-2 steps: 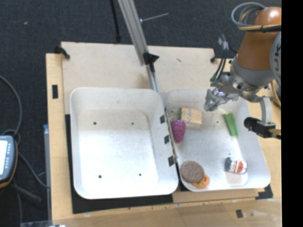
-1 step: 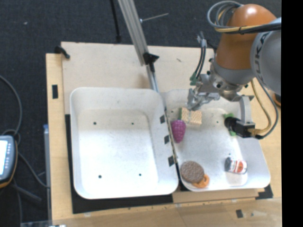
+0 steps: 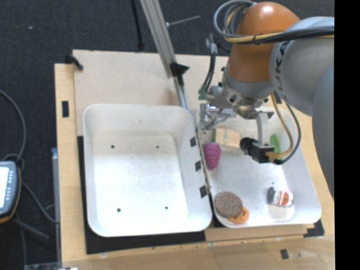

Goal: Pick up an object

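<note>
Orange and grey, the robot arm [image 3: 264, 49] reaches in from the right over the right-hand shallow white plastic bin [image 3: 298, 176]. Its pincer [image 3: 209, 117] hangs low at that bin's upper left corner; how it is set cannot be told from here. Just below it lies a small magenta ridged object [image 3: 212, 154], with a beige waffle-textured block [image 3: 228, 138] beside it. Nearer the front edge sit a round brown disc [image 3: 228, 204] and a small white and red object [image 3: 280, 197]. The left-hand white bin [image 3: 95, 151] sits alongside on the pale wooden surface [image 3: 112, 77].
</note>
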`<state>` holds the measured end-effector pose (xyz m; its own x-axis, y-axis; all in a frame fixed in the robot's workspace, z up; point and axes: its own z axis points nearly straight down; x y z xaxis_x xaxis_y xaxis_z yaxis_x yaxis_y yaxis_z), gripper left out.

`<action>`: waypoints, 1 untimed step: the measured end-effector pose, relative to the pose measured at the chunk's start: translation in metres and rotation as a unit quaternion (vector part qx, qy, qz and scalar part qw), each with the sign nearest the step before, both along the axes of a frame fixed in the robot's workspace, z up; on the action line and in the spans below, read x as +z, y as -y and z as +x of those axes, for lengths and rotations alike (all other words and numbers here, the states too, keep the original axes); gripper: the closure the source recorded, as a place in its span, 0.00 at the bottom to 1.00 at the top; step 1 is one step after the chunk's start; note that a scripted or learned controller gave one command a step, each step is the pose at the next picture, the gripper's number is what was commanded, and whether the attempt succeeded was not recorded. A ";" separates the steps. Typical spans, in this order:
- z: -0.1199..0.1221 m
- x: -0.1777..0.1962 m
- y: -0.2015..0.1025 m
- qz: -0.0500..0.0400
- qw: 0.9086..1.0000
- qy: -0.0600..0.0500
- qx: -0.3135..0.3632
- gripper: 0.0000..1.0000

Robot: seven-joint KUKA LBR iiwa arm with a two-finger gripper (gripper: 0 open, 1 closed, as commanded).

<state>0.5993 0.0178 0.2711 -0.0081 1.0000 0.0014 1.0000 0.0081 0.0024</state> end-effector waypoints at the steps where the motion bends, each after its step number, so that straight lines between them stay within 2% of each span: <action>1: 0.005 -0.004 -0.043 -0.001 1.000 -0.001 -0.001 1.00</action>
